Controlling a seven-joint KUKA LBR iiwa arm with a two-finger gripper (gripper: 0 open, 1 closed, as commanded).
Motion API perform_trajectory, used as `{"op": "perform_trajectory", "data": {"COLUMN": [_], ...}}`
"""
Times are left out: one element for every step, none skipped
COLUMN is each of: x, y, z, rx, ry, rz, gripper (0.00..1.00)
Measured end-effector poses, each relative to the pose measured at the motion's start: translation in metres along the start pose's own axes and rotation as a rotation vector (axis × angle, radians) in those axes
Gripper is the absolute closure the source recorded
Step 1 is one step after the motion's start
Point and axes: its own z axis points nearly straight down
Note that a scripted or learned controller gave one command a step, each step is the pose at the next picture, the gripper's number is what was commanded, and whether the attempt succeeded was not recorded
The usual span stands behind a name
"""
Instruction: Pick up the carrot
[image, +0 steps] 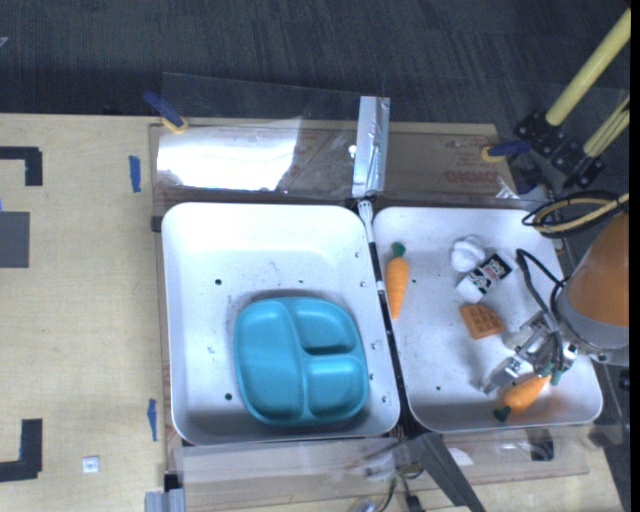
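The robot arm (600, 285) is big and round, and it comes in from the right side. A wide orange band wraps around it, smooth and a bit shiny. Under the orange part the arm turns grey and looks like a thick ring. Black cables (535, 270) loop near it, thin and curvy like strings. One cable has a yellow part next to the black. At the end of the arm sits the claw (525, 365). It is small and made of silver metal with dark bits. It has lots of little shiny pieces packed close together, too blurry to tell apart.
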Motion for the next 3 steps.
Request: {"op": "perform_trajectory", "data": {"x": [-0.002, -0.036, -0.047], "y": [0.077, 0.017, 0.097], "z": [-0.045, 0.001, 0.001], "rx": [0.0, 0.002, 0.0], "ry": [0.002, 0.002, 0.001], "rz": [0.338, 0.391, 0.576], "gripper": [0.0, 0.0, 0.0]}}
